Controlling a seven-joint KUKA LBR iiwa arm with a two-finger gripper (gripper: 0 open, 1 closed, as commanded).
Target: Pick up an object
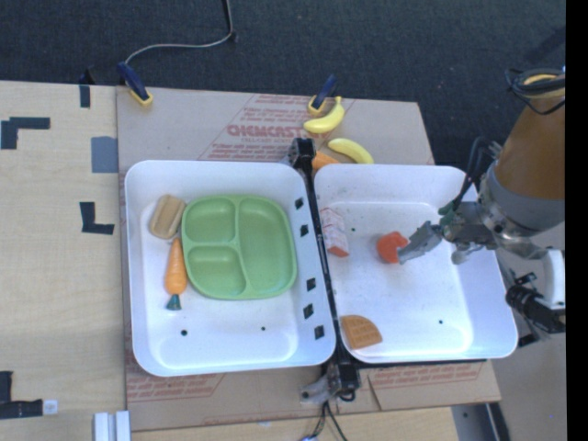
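In the right bin (478, 338) a small red object (390, 246) lies near the middle. My gripper (412, 245) reaches in from the right, and its tip sits right against the red object's right side, low over the bin floor. A pink-and-white packet (333, 231) lies by the bin's left wall. A flat brown cookie-like piece (360, 331) rests near the front left corner.
The left bin (220, 352) holds a green divided plate (240, 246), a carrot (175, 272) and a tan bread slice (166, 217). Two yellow bananas (336, 131) lie on the cardboard behind the bins. Black clips line the wall between the bins.
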